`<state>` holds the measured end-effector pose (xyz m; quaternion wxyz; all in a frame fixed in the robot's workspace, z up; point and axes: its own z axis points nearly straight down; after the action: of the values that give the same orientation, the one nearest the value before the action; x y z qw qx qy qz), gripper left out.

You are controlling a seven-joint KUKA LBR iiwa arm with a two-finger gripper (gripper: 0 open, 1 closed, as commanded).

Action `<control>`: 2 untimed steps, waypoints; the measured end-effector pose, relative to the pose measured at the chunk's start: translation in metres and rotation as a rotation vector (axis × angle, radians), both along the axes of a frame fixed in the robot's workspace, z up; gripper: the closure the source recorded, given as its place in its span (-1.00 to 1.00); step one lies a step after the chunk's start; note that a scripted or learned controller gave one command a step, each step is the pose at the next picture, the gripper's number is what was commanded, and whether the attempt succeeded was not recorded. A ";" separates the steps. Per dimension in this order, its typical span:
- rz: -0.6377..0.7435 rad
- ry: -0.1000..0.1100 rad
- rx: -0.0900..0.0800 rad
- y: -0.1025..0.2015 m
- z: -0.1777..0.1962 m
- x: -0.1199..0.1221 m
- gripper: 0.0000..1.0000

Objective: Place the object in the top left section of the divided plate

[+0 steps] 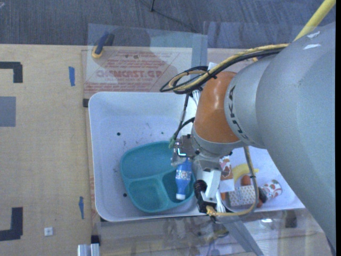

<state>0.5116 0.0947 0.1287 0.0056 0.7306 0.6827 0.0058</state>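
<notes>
A teal divided plate [143, 167] lies in the front part of the left white bin [106, 121]. A small blue bottle with a white label [183, 181] stands over the plate's right-hand section, its top end just under my gripper [182, 154]. The gripper hangs at the plate's right edge, directly above the bottle. The wrist with its orange band [213, 111] covers the gripper from above, so I cannot make out whether the bottle is held or resting on the plate.
The right bin [282, 196] holds several small items beside the arm: a yellow piece [246, 169], a red and white one [269, 189] and a speckled packet [242, 197]. Black cables [186, 79] loop above the wrist. A clear sheet [133, 71] lies behind the left bin.
</notes>
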 end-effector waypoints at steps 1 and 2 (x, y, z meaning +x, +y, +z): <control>0.005 -0.001 0.005 0.004 0.001 0.000 -1.00; 0.076 0.016 0.000 -0.049 0.033 0.007 -1.00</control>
<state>0.5183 0.0459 0.1619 -0.0001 0.7043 0.7099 -0.0001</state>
